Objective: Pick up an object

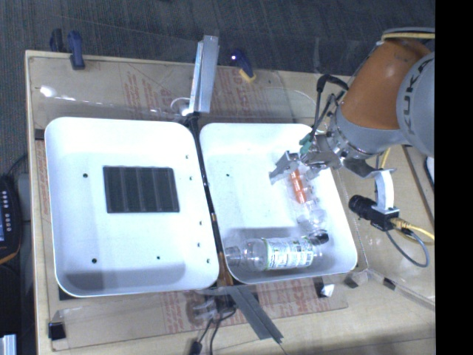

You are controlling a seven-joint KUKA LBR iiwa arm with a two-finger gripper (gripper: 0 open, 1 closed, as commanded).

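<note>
Nearest the camera, along the lower wall of the right bin (336, 268), a clear plastic bottle (277, 254) is seen lying on its side, its printed label turned up and its length running along that wall. It appears to have settled there because the bin floor curves up at the edge, so a rolling item would be caught against the wall.

Just above it, toward the right middle of the frame, a small clear bottle with an orange band (301, 194) is laid lengthwise, pointing from the gripper down toward the larger bottle. Its lower end is near the large bottle's cap end; whether the two touch cannot be told.

The gripper (294, 166) is positioned low over the upper end of that small bottle, with the arm reaching in from the right edge of the frame. Metal finger parts are spread to either side of the bottle's top, but whether they are closed on it cannot be told from this slant. The small bottle is judged to be the item being attempted, and it rests on the bin floor.

In the left half of the frame, the left bin (66, 257) is seen to hold a dark ribbed rectangular pad (140, 189), lying flat near its centre.

Farther back, at the upper left of the bench (111, 80), a blue clamp (75, 49) is fixed at the edge.
</note>
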